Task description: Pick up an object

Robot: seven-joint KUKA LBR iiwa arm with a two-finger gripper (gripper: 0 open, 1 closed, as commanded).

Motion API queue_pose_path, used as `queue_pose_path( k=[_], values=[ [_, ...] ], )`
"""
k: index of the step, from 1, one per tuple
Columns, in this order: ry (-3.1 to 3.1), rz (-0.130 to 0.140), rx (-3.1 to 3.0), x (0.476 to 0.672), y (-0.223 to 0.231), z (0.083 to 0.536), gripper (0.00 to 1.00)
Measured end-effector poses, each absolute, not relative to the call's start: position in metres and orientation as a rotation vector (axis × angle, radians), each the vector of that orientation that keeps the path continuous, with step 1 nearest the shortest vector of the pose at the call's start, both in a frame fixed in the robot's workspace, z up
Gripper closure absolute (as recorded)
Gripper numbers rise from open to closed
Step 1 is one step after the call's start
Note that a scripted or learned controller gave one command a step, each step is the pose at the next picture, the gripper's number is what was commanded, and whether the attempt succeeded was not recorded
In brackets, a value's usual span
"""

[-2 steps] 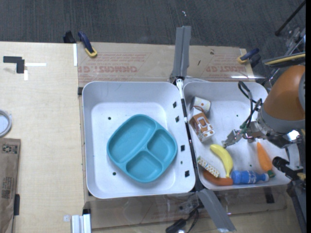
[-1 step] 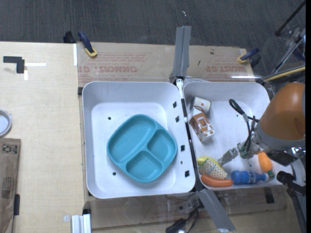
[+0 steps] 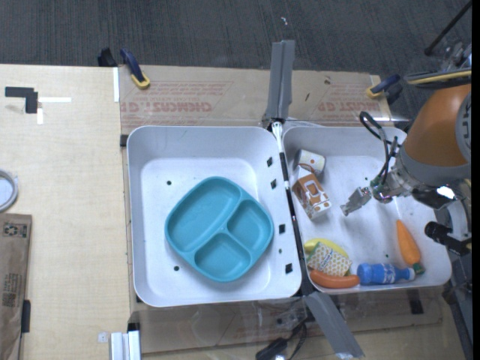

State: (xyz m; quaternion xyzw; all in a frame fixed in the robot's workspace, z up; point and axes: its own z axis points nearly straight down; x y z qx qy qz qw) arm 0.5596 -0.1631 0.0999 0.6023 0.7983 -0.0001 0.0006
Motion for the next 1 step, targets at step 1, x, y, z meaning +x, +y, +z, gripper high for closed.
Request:
queue_pose_path(
  k=[1],
  values=[
    [2.401, -0.001, 2.023, 0.5621, -0.1826, 0.1560, 0.00]
  ],
)
